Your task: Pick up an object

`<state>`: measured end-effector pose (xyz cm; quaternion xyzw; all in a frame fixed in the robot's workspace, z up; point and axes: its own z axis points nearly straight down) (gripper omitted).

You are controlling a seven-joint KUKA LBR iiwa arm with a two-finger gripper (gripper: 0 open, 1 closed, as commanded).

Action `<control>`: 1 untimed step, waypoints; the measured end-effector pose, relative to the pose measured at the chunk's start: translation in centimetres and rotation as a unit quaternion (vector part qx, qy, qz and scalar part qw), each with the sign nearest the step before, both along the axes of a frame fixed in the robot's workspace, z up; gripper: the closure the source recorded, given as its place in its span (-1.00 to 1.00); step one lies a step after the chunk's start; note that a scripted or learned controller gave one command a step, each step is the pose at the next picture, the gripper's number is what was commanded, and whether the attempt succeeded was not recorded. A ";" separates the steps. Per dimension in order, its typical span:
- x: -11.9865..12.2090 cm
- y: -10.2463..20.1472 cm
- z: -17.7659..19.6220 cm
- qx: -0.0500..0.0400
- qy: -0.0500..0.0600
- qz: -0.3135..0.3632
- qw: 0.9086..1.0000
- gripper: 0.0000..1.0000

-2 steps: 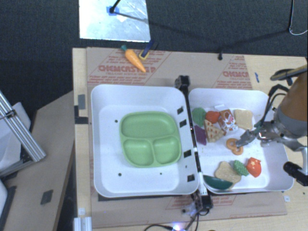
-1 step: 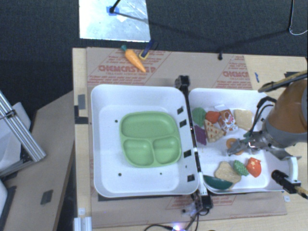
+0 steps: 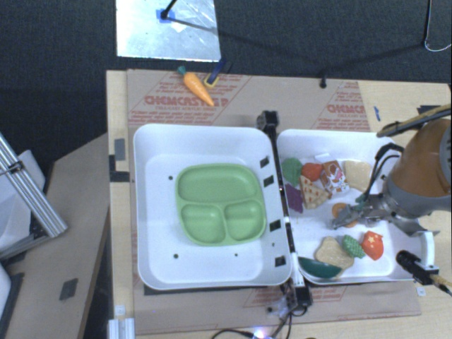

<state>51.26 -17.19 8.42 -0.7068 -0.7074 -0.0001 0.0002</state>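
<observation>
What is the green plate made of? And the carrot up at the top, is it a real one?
The green plate looks like plastic: smooth, one even colour, with moulded compartments and a soft shine. The carrot seems to be a toy, probably plastic too; its orange is flat and even. It is too small here to be sure.

A dark carpet [image 3: 56,55] covered the floor around the bench [image 3: 120,154]. At twelve o'clock a shiny metal sheet [image 3: 167,18] lay on it, with a dark rod across it. At nine o'clock stood a metal frame [image 3: 25,189]. Cardboard [image 3: 240,97] with red lettering covered the bench top.
</observation>
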 end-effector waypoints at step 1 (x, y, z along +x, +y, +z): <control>0.1 0.0 1.1 0.000 -0.001 0.000 1.000 1.00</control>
